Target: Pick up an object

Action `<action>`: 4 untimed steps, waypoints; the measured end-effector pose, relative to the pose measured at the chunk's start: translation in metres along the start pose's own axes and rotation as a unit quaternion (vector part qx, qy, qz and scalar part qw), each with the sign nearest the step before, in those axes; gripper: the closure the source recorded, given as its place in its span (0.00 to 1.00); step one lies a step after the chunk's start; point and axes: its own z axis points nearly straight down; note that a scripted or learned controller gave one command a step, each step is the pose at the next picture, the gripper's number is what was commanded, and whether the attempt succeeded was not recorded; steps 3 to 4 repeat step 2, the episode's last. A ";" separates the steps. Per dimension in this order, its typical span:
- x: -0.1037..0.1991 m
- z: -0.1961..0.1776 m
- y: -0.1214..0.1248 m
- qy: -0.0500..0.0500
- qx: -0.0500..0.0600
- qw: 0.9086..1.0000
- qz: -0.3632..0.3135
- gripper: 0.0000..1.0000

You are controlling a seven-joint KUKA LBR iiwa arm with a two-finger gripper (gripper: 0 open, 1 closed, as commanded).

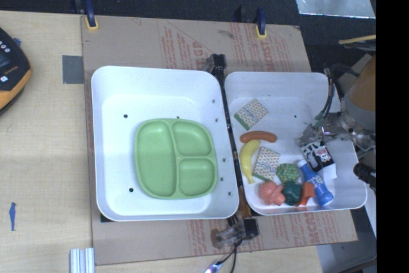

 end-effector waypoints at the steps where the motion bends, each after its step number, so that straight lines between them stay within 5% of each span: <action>1: 0.070 0.002 0.078 0.000 0.001 1.000 0.001 1.00; 2: 0.176 -0.088 0.042 0.000 0.001 1.000 0.002 1.00; 4: 0.176 -0.088 0.042 0.000 0.001 1.000 0.002 1.00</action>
